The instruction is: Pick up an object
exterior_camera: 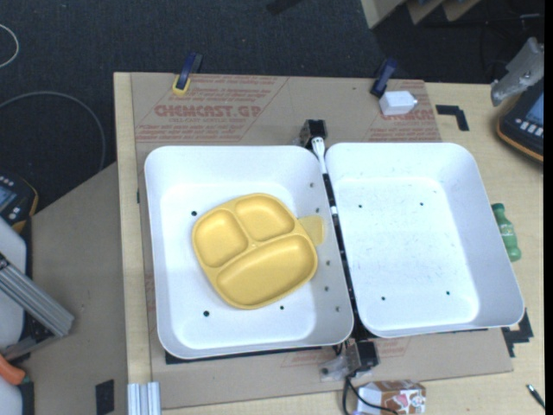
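A dark carpeted floor (173, 24) surrounds a worktop (285, 106) covered in brown cardboard printed with red lettering. Two shallow white plastic bins sit side by side on it, their inner rims touching along a dark seam down the middle.

The left bin (173, 318) holds a yellow plastic divided plate (254, 249) with three compartments: two smaller ones toward the far side and one larger one toward the near side. The plate lies flat, roughly in the middle of the bin floor, turned at a slight angle. A small yellow tab (313, 228) peeks out from its right edge, close to the bin's right wall; whether it is part of the plate or a separate piece cannot be told.

The right bin (415, 240) shows a bare floor with faint dark speckles and a few small holes.

A blue and yellow clamp (185, 74) grips the far left edge of the cardboard, and a dark clamp with a white block (390, 93) sits at the far right. A green object (506, 232) lies just outside the right bin's right rim.

The end effector's state cannot be told from this view.
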`<state>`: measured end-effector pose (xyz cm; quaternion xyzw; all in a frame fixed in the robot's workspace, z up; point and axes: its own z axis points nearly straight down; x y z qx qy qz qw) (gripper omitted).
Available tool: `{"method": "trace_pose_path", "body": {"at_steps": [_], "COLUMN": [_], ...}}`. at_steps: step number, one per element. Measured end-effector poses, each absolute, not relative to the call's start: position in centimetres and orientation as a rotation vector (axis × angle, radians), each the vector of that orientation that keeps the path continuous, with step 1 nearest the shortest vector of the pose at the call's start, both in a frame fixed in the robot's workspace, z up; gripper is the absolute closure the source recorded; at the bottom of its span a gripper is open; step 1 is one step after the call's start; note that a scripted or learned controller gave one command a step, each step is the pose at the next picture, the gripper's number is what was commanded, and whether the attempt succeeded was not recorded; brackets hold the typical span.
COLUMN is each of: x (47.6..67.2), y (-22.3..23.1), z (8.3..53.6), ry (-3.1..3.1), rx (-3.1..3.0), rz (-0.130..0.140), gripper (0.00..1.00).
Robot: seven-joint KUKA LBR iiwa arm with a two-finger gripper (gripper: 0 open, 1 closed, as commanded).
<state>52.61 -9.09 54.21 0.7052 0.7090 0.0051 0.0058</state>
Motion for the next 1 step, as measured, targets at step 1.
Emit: {"method": "trace_pose_path", "body": {"at_steps": [1], "x": [47.71], "y": [-1.26], "z": [53.59], "ry": [2.233], "rx": [2.214], "rz": [0.000], "gripper": [0.00]}}
